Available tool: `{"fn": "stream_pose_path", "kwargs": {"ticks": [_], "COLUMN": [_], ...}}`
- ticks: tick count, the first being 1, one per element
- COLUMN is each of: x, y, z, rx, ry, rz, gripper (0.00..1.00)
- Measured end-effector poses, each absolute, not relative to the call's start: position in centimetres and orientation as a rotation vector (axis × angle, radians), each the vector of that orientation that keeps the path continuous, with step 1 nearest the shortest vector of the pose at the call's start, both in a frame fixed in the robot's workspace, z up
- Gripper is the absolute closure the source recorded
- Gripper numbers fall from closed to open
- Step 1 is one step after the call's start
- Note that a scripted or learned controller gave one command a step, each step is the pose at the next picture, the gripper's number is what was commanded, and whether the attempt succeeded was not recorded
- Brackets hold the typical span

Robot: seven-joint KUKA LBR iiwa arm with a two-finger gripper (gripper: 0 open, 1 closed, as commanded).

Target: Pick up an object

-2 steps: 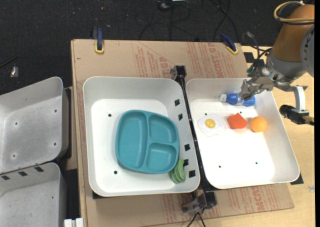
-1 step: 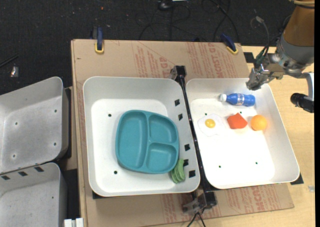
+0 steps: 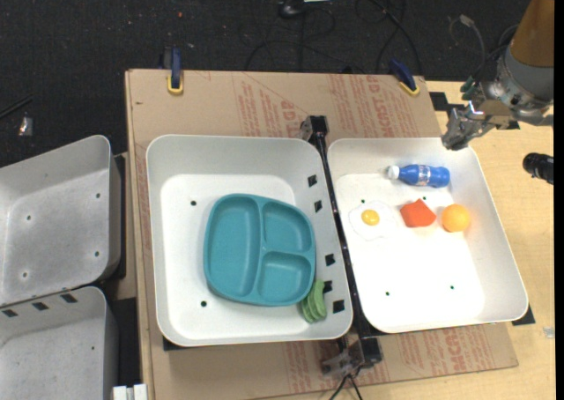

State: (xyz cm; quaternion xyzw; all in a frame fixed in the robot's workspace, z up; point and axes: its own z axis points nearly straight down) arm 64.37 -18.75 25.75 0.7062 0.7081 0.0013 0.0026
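Two white bins sit side by side on a brown board on the counter [image 3: 493, 103].

Left bin [image 3: 176, 169]: a teal divided tray [image 3: 259, 250] lies flat near the middle, three compartments facing up. A small green thing [image 3: 314, 304] pokes out from under or just beside the tray's lower right corner, touching the bin's right wall; what it is, I cannot tell.

Right bin [image 3: 441, 301], upper half holds four things:
- blue bottle [image 3: 422, 175], on its side, white cap pointing left, near the bin's far wall.
- fried egg toy [image 3: 369, 218], white with a yellow yolk, flat on the floor near the left wall.
- red block [image 3: 418, 213], just right of the egg, below the bottle.
- orange ball [image 3: 455, 218], just beside the block on its right, a small gap between them.
The near half of this bin's floor is bare.

Arm [image 3: 536, 24] enters at the upper right, orange band showing above the grey wrist. Claw [image 3: 458, 132] hangs over the far right corner of the right bin, above and to the right of the bottle, apart from all four things. Nothing seen between its fingers; whether they are spread or shut, cannot tell, too dark and small.

Two blue-and-yellow clamps [image 3: 175, 72] pin the board's far edge.
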Motion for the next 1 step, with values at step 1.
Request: {"fn": "stream_pose_path", "kwargs": {"ticks": [1], "x": [64.1], "y": [-13.29], "z": [24.33], "rx": [2.215], "ry": [2.231], "rz": [0.0], "gripper": [1.0]}}
